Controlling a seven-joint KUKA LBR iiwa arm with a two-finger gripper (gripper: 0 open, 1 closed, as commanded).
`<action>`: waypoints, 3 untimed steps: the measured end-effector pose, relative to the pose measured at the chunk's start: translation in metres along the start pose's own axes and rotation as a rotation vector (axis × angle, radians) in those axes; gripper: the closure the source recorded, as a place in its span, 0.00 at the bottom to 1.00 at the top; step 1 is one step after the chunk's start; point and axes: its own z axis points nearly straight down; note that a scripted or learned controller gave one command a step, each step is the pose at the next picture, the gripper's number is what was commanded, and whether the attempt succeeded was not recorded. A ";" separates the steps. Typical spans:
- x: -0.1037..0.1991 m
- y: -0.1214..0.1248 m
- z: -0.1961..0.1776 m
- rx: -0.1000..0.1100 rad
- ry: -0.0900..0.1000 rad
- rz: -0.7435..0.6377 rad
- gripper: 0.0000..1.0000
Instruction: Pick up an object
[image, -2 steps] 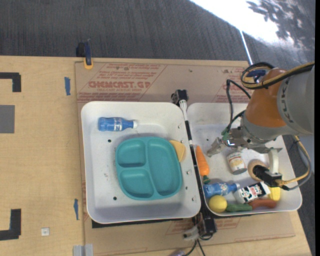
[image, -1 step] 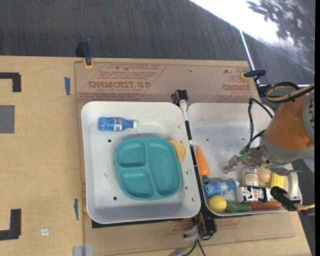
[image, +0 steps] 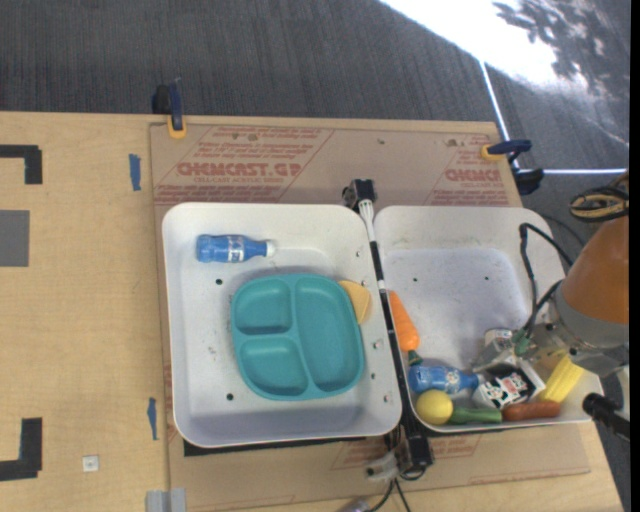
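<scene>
Two shallow white plastic bins sit side by side on a brown cardboard-covered bench (image: 80, 300), their inner rims meeting along a dark seam. In the left bin (image: 185, 330) a teal plastic divided plate with three compartments (image: 297, 336) fills most of the floor, lying flat and reaching toward the bin's near edge. A small blue bottle with a white cap (image: 232, 249) lies on its side near the far left corner, cap pointing toward the right bin. A pale yellow rounded piece (image: 359, 299) peeks out from under the plate's right edge, close to the dividing rim. In the right bin (image: 450, 270) the objects are crowded along the near edge: an orange carrot-shaped toy (image: 402, 320) lies beside the left wall, a second small blue bottle (image: 440, 379) lies on its side just in front of it, a yellow lemon-like ball (image: 434, 405) sits in the near left corner, and a green stick-shaped piece (image: 476, 416), a black-and-white printed packet (image: 509, 385), a red-orange elongated toy (image: 532, 409) and a yellow block (image: 563, 381) cluster toward the near right corner. The grey arm with its orange band enters from the right, and its gripper (image: 515, 345) is low over this cluster, just above the printed packet; whether it is open or closed cannot be told, and nothing can be seen held in it.
</scene>
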 end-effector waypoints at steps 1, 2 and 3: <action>-0.001 0.001 -0.011 -0.003 -0.003 0.001 1.00; 0.028 0.004 -0.088 0.005 0.003 -0.177 1.00; 0.028 0.004 -0.088 0.005 0.002 -0.177 0.00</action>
